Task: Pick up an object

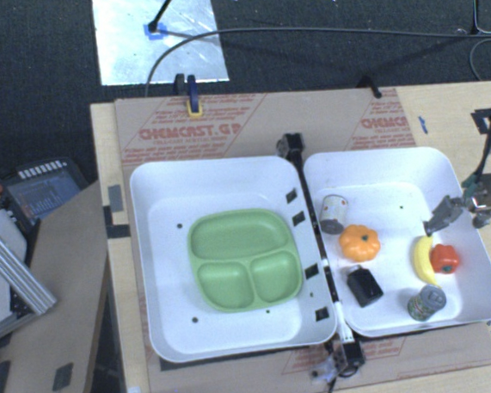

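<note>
Several small objects lie in the right bin (399, 172). Among them are a small pale cup (332, 212) on its side, an orange pumpkin (360, 242) and a black block (365, 286). There are also a yellow banana (421, 260), a red fruit (445, 258) touching the banana, and a grey can (426, 302). My gripper (461, 214) hangs over the right side of this bin, just above and right of the banana and red fruit. Its fingers (443, 213) are spread open with nothing between them.
The left bin (159, 243) holds a green divided plate (241, 260). A black hinge strip (312, 245) runs between the bins. Cardboard lies under both bins. A teach pendant (42, 192) and a metal rail (11, 270) sit on a side table at left.
</note>
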`<state>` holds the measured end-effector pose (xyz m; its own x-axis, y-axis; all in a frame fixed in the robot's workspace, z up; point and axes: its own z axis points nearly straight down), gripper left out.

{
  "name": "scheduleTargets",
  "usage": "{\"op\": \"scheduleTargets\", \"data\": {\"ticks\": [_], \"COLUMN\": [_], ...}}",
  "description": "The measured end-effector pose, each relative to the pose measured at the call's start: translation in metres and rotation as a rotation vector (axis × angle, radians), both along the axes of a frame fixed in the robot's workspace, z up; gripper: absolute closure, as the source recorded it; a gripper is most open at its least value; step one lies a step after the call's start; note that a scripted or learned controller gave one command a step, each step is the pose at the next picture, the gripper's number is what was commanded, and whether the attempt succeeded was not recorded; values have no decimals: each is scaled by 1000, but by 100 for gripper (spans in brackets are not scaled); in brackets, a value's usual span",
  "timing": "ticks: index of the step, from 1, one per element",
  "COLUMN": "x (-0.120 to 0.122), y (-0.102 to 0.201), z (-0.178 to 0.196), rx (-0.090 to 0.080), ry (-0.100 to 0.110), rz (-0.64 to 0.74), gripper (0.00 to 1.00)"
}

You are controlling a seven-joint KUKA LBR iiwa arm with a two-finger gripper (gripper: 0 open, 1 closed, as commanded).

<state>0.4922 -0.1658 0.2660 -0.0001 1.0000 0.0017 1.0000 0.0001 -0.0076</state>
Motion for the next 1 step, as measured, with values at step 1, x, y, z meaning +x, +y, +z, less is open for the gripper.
{"op": "scheduleTargets", "data": {"ticks": [1], "x": [2], "y": [0], "z": [5], "rx": [-3], "ry": [-10], "rz": [3], "gripper": [0]}}
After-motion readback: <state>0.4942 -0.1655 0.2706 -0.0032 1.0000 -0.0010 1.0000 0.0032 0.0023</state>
